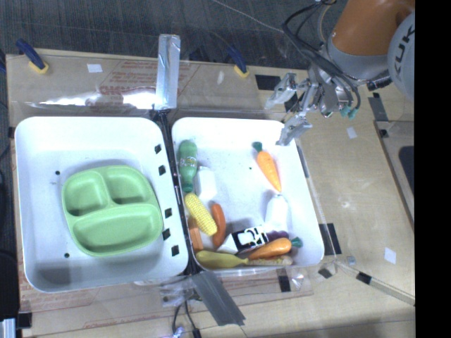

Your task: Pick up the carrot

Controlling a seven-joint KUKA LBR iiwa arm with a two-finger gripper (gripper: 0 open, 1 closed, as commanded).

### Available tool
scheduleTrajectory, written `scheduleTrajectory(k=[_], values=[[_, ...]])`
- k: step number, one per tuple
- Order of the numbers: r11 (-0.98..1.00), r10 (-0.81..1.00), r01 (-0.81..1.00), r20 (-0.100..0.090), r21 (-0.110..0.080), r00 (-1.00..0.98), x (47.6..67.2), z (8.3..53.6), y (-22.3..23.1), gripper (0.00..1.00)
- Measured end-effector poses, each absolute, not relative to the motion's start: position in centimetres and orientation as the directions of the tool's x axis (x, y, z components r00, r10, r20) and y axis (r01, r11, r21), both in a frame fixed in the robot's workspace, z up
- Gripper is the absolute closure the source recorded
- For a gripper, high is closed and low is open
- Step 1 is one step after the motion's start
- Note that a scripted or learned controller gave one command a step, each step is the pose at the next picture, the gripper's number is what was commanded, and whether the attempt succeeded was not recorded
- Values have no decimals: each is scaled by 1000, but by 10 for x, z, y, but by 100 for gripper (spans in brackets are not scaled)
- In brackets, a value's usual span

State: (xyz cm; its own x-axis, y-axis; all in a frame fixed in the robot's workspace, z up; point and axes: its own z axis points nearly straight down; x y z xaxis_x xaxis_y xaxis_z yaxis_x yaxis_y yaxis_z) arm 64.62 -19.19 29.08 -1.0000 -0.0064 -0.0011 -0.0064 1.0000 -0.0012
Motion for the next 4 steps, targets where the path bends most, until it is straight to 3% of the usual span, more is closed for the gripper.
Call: scheduleTrajectory(k=[1, 2, 4], values=[[999, -50, -50, 2, 1, -999, 657, 90, -206, 0], [998, -59, -59, -7, -2, -998, 661, 105, -204, 100], [997, -71, -71, -17, -5, -997, 665, 128, -200, 100]])
